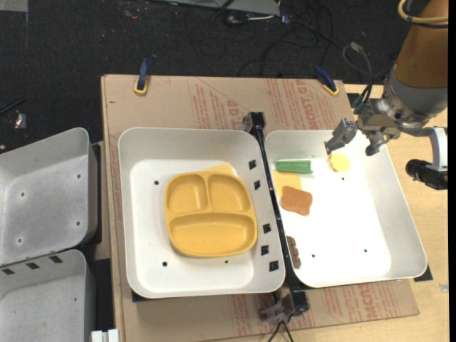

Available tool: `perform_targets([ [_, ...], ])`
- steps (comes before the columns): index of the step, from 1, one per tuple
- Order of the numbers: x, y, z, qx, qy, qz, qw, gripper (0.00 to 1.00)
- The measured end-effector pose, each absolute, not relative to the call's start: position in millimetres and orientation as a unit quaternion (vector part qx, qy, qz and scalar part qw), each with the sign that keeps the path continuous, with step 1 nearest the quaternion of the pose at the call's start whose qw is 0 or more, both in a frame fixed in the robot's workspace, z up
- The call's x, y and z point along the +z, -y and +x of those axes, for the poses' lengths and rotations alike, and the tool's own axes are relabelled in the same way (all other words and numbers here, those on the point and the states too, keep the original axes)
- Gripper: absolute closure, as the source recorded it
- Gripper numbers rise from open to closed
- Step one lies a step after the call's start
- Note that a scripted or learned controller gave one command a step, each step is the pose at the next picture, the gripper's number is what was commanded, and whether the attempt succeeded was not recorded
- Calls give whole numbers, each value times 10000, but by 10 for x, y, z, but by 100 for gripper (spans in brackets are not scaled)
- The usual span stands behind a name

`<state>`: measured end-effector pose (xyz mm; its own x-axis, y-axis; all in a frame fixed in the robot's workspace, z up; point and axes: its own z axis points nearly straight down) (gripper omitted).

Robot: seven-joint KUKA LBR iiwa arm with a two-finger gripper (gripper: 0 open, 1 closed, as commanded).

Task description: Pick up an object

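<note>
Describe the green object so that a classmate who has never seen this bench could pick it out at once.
Start at the right-hand white bin. Near its far left corner, beside the divider between the bins, lies a green bar, flat and lengthwise across the bin. It is the one green thing there: the small lump to its right is yellow, the piece below it orange-brown.

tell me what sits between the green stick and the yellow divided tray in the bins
In the camera view, the black divider where the two white bins meet lies between the green stick and the yellow divided plastic tray, plus bare white bin floor.
</note>
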<state>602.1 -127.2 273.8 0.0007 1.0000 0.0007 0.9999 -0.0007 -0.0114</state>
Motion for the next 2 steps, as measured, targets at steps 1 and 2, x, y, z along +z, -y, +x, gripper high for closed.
perform_targets([
  [1, 2803, 1270, 6041, 4, 7076, -7066, -2, 0],
  [2, 2187, 1206, 5990, 18, 7070, -7072, 24, 0],
])
